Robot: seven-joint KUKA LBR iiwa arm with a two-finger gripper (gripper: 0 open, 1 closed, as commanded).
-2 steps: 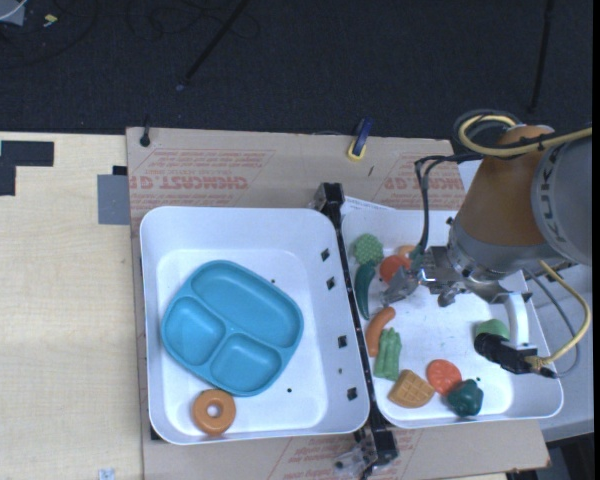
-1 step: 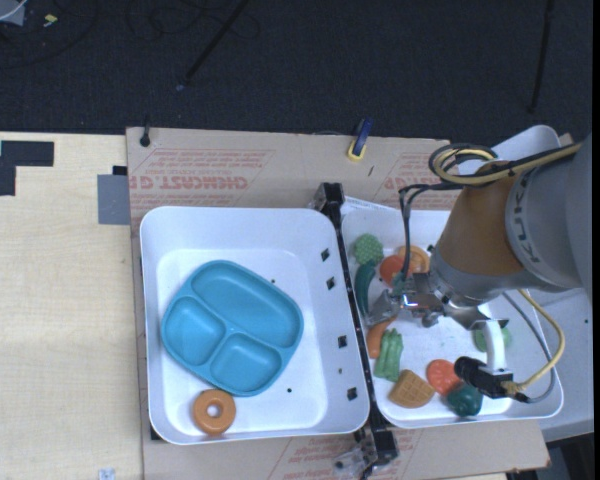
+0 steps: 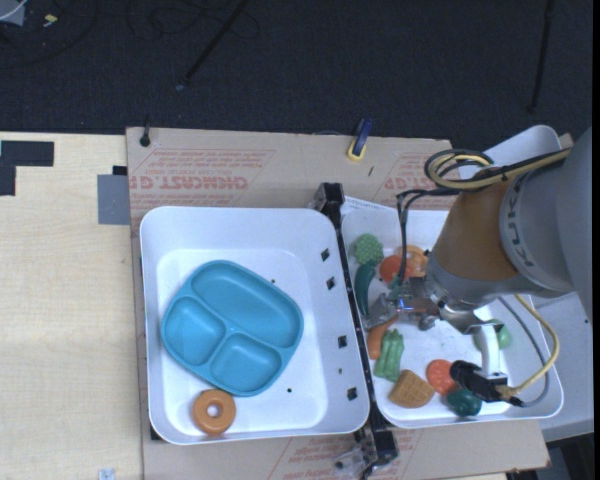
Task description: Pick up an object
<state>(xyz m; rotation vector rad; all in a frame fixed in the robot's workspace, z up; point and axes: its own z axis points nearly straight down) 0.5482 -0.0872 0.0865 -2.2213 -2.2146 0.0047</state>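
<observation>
- Camera view puts the grey metal gripper (image 3: 384, 311) low inside the right shallow white plastic bin (image 3: 542, 408), near that bin's nine o'clock wall. The wrist above hides its tip, so I cannot tell whether it is open or closed, and nothing shows as held in it.
- Judged from this, the reach into the pile looks done. A secure grasp and the lift out of the bin are both left to do.
- No single object is marked out as the target. The likeliest candidates lie closest to the gripper:
  - A dark teal curved toy (image 3: 364, 286), smooth and slim, is just beside the gripper at eleven o'clock.
  - A small orange carrot-like stub (image 3: 376, 342) is at six o'clock.
  - A green ridged toy (image 3: 390, 357), long and grooved, touches the stub.
- Farther up, at twelve o'clock, sits a bumpy green broccoli-like floret (image 3: 368, 250). Next to it is a glossy orange-red rounded toy (image 3: 393, 266).
- Toward five o'clock lie three more things:
  - A tan wedge-shaped toy (image 3: 412, 390), matt and flat-faced.
  - A red round toy (image 3: 439, 374).
  - A dark teal lump (image 3: 465, 404).
- All of these look like hard, light moulded plastic. The rounded ones are likely to slip or roll.
- The left shallow white plastic bin (image 3: 180, 230) is well apart from the gripper, at nine o'clock. It holds a smooth blue three-compartment plastic plate (image 3: 232, 325). An orange ring-shaped doughnut toy (image 3: 214, 411) lies at the plate's six o'clock.
</observation>
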